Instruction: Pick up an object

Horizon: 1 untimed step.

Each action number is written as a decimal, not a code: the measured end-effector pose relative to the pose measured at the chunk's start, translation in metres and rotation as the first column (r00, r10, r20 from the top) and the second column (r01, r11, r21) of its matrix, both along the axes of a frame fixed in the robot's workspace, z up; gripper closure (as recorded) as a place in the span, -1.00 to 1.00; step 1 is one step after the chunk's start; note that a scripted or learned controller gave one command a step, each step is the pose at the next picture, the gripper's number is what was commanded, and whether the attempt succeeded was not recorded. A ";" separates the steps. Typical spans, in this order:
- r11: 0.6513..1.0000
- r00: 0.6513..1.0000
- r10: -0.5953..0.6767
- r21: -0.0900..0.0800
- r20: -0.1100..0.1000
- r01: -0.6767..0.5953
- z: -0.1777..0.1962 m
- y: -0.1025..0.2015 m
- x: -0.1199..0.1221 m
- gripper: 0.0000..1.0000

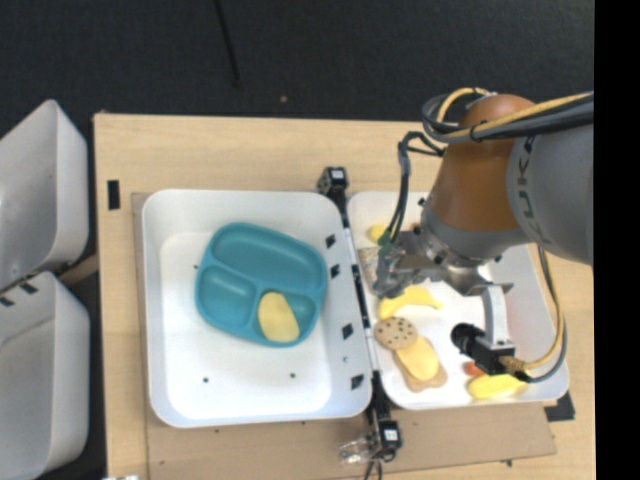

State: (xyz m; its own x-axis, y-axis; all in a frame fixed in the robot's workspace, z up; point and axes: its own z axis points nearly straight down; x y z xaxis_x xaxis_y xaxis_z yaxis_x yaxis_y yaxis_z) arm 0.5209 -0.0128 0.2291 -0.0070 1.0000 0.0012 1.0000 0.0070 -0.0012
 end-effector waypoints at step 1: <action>1.000 1.000 0.000 0.000 0.000 0.000 -0.004 0.053 -0.011 1.00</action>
